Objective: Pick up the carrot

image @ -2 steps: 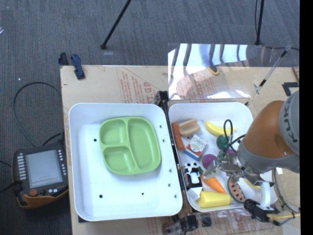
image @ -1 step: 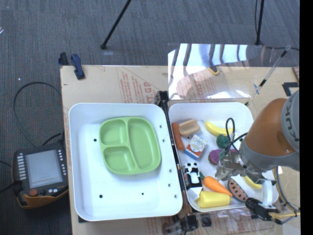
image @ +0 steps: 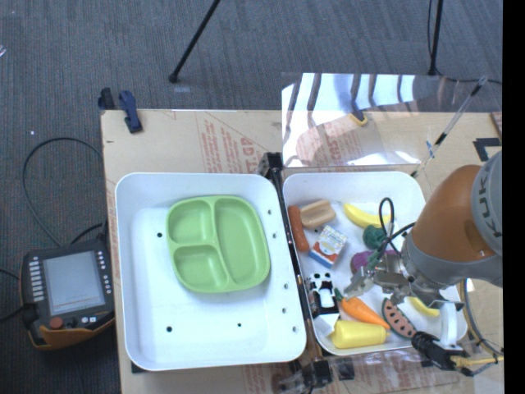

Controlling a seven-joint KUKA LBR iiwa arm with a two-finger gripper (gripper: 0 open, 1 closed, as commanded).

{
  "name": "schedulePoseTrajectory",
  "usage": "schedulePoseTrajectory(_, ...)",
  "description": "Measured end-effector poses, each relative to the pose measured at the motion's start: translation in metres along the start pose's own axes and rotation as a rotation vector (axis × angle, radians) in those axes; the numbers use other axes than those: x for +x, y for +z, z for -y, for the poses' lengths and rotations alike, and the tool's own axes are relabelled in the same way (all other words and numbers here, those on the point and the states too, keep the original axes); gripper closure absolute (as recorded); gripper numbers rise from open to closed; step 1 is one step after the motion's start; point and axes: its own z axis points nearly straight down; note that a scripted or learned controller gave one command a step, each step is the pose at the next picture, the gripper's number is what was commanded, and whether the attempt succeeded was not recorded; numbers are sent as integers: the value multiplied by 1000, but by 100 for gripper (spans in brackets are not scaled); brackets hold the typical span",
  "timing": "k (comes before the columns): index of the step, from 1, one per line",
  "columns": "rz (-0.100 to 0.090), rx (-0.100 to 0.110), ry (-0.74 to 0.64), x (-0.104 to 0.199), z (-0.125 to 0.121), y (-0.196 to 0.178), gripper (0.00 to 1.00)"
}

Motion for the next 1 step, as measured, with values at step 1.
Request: schedulePoseTrajectory(1, 13, -20, -67, 18, 1, 34, 0)
